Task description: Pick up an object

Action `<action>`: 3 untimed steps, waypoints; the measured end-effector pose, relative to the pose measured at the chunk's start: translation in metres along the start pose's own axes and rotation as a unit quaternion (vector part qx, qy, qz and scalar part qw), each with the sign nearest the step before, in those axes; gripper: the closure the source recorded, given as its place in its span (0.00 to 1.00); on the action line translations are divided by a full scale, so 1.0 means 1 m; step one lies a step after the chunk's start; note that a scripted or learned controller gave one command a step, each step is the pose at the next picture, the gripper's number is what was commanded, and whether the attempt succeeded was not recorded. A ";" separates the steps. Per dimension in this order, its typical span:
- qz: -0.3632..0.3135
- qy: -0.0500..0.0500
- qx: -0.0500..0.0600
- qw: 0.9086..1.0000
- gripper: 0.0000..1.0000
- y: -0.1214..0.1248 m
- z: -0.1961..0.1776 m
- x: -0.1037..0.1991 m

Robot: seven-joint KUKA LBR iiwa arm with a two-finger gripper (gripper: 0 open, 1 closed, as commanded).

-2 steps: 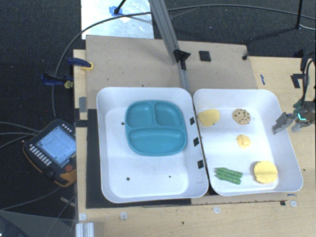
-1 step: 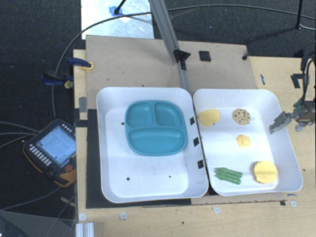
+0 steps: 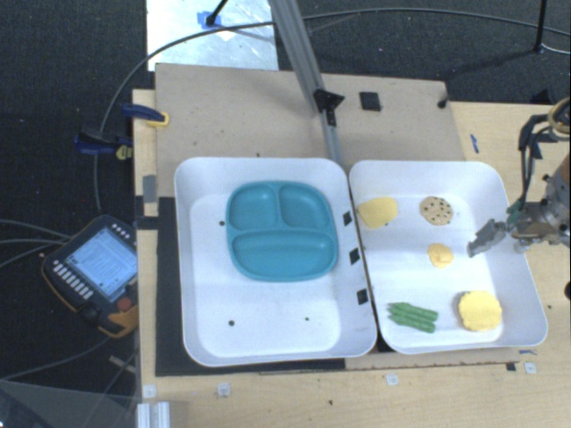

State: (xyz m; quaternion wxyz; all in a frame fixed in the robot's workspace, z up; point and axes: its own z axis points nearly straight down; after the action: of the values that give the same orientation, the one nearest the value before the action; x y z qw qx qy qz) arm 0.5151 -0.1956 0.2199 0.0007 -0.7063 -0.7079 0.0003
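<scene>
From the overhead camera I see the gripper (image 3: 486,237) just inside the right bin's (image 3: 508,181) three o'clock rim, with bare white floor toward the bin's centre. I cannot tell how its jaws stand; nothing shows between them. The green beans (image 3: 413,316) lie at the bin's seven o'clock, long axis running ten to four, well apart from the gripper.

One fixed camera looks down at a slant on both white bins (image 3: 268,172) from above.
</scene>
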 end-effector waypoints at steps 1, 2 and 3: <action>0.001 0.000 0.001 1.000 0.00 -0.007 0.058 -0.005; 0.001 0.000 0.001 1.000 0.00 -0.010 0.121 -0.004; 0.000 -0.001 -0.003 1.000 1.00 -0.008 0.106 -0.005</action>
State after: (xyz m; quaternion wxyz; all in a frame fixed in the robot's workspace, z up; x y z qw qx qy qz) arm 0.5071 -0.2009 0.1135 -0.0020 -0.7065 -0.7078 -0.0008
